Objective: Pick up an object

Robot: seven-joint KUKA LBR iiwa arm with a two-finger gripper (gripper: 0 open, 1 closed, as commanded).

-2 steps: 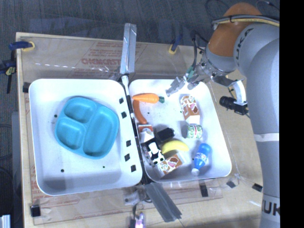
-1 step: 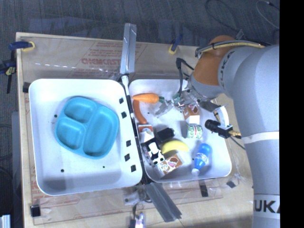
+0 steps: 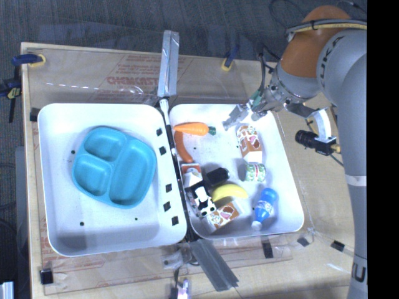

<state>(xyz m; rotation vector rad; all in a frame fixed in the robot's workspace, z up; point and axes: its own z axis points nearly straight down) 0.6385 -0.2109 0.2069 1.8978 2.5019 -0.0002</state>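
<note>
1. Camera view: the gripper [image 3: 239, 117] hangs over the right bin [image 3: 288, 167] near its 12 o'clock rim, fingers slightly parted, nothing between them.
2. At its 5 o'clock, just beside it, lies a small carton [image 3: 249, 140], white with a brown-and-red label.
3. An orange carrot [image 3: 191, 129] lies at the gripper's 9 o'clock.
4. The left bin [image 3: 53, 185] holds a blue divided tray [image 3: 115, 165].

Red printed lettering [image 3: 132, 78] runs upside down across the clear sheet [image 3: 93, 73] covering the bench behind the bins; it seems to begin "CHEM", but the rest is too blurred to read. Dark letters on the grey arm [image 3: 330, 48], close to the orange band, look like part of "KUKA". The labels on the small cartons and the bottle are too small to read.
</note>
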